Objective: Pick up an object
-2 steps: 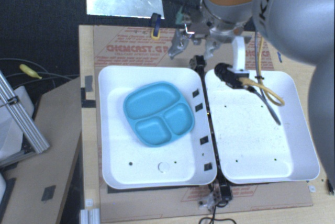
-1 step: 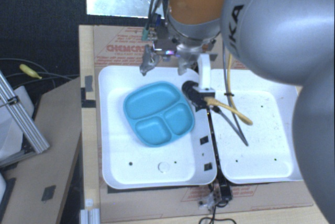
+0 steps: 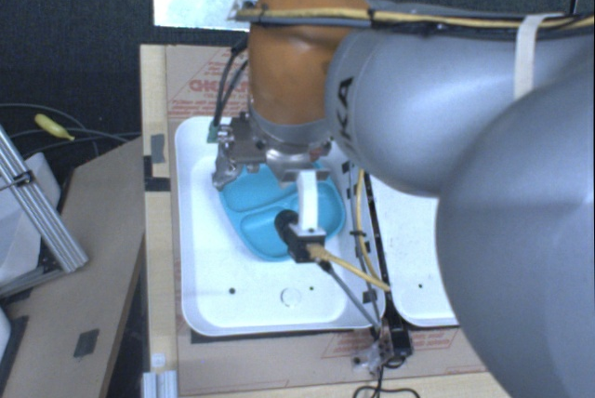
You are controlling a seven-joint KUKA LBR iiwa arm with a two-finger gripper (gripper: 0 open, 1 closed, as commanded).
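So I'm parked over the left bin (image 3: 191,229) with my end effector (image 3: 226,171) low over the blue dish (image 3: 265,218), which lies mid-bin right under my wrist and pokes out toward the near rim, so I reckon the move is basically straight down. My wrist covers its far half, so I can't call its long axis, and I can't tell if the end effector is wide or narrow either. The 2 white bins sit side by side, right bin (image 3: 418,298) just beside, on a cardboard-topped bench (image 3: 200,82).
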